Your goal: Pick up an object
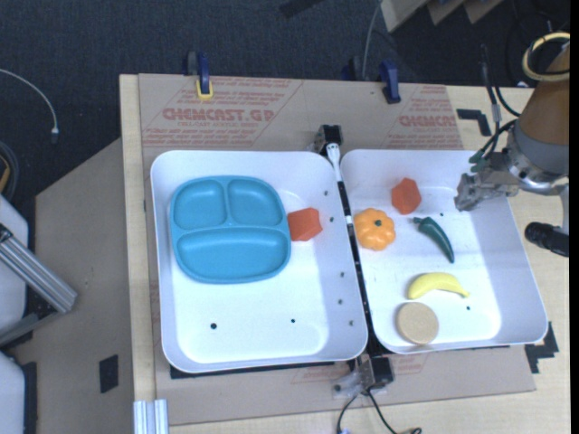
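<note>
My gripper [470, 193] hangs over the upper right part of the right bin [507, 269], to the right of a red-orange block [406, 195]. Below and left of it lie a green pepper [436, 236] and an orange pumpkin-shaped toy [374, 229]. A yellow banana [436, 286] and a tan round disc [418, 323] sit near the bin's front. I see nothing held at the gripper.
The left bin [253, 333] holds a blue divided plate [230, 228] and an orange-red block [305, 224] beside it. A black divider strip [348, 242] runs between the bins. Blue clamps [390, 80] stand at the cardboard's far edge.
</note>
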